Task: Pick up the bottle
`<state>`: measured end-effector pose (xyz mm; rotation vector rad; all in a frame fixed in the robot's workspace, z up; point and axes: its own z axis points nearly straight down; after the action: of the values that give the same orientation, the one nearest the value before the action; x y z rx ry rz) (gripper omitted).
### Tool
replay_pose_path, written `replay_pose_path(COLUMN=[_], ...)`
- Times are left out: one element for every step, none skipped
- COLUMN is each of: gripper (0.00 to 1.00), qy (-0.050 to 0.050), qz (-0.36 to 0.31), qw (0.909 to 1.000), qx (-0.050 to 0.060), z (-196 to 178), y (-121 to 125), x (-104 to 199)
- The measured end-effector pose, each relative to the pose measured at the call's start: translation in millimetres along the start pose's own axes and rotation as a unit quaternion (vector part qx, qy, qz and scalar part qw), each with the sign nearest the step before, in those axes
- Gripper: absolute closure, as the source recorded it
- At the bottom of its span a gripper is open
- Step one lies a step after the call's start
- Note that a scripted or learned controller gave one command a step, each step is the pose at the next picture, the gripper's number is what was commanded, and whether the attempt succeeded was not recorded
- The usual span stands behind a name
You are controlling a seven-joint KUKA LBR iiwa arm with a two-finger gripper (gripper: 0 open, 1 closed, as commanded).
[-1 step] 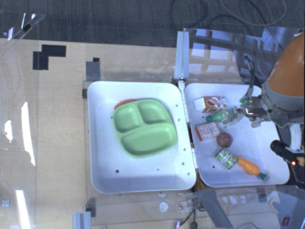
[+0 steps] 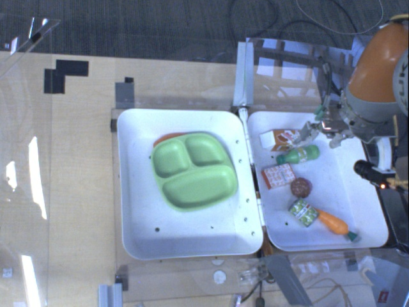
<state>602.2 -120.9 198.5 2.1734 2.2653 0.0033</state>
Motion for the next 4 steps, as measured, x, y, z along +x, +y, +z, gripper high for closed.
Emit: replay_pose_path(gripper=[0.0,1.0,0.0,0.0], qy=[-0.002,-0.002,-0.002,-0.002], qz=[-0.017,-0.018,-0.018,-0.107], qw=[0.9998,0.9998,0.9998,0.9942], qx=[-0.005,-0.009,-0.009,-0.003], z=[109.1,95.4,95.4,109.8], y=[30.0,33.3,33.3,-30.1], x=[-22.6,-21.4,-21.6,-49.8])
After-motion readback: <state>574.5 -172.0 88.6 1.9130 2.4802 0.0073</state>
